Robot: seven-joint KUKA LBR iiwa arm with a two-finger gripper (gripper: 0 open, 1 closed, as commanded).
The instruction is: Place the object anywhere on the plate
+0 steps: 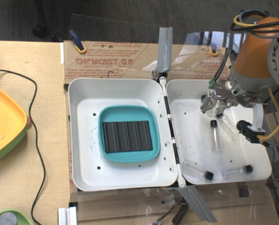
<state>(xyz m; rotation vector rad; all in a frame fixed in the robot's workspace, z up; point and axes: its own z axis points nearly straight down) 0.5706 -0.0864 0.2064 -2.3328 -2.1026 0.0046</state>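
While the arm [256, 55] is reaching in from the right of the camera view, its gripper [216, 108] is hanging over the upper part of the right bin [256, 170]. Whether it is open or closed cannot be told from this slant, and nothing is showing clearly inside it.

Just below the gripper, a clear tube with a black cap [214, 133] is lying on the bin floor, its cap pointing up toward the gripper. Two more capped tubes are lying near the front edge of that bin, one toward the left [198, 170] and one toward the right [237, 171], well apart from each other.

Sitting in the middle of the left bin [80, 139] is a teal plate [128, 113] with a dark ridged centre. On the wooden bench to the far left, yellow dishes [3, 125] are stacking up beside a black cable [37, 125].
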